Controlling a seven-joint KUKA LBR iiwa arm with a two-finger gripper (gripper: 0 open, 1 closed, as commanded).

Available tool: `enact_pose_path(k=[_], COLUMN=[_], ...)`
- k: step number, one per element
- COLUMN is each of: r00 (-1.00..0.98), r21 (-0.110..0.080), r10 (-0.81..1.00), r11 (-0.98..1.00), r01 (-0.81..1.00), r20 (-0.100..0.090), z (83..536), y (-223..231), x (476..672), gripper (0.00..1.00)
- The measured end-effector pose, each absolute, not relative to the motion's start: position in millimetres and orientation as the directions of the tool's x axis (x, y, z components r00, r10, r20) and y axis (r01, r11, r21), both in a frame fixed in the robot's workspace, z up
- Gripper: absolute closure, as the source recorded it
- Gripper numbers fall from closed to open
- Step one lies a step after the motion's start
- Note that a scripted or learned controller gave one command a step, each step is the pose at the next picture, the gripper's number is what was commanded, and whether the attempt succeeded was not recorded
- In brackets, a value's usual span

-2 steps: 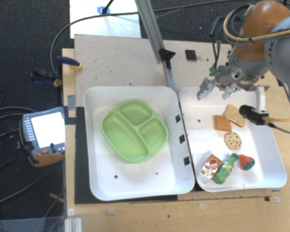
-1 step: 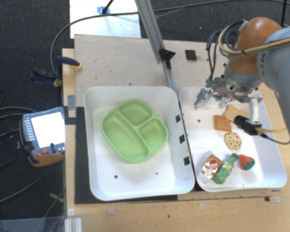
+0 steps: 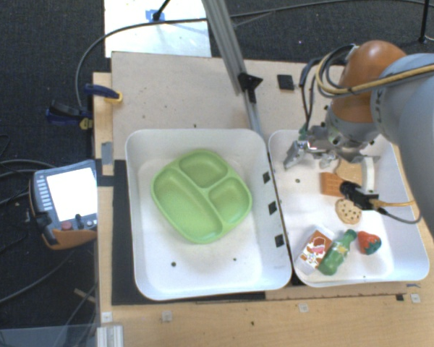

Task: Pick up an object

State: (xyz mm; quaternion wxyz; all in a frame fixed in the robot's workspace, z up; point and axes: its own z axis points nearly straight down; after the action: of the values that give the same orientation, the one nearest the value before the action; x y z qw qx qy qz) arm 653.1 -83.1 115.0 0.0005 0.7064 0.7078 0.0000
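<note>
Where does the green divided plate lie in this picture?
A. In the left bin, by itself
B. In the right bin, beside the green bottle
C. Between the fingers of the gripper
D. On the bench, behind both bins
A. The green divided plate lies flat in the left bin, while the green bottle and the other small items are in the right bin.

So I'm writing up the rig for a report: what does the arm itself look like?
The arm is bulky and smooth, light grey, with a rounded orange band above the wrist. Black and yellow cables loop beside that band. The tool is a small grey metal part, with a black fitting below it.
</note>
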Motion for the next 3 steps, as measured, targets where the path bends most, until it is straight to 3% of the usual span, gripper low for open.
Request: enact_pose_path(k=[1,3], r00=[-0.002,-0.005], r21=[0.004,0.006], r10=[1.000,1.000], r11=[0.002,0.005], r01=[1.000,1.000], r20=[-0.001,0.000], z=[127.5,255.1], y=[-83.1,-83.9], x=[654.1,660.5], gripper=[1.00,1.00])
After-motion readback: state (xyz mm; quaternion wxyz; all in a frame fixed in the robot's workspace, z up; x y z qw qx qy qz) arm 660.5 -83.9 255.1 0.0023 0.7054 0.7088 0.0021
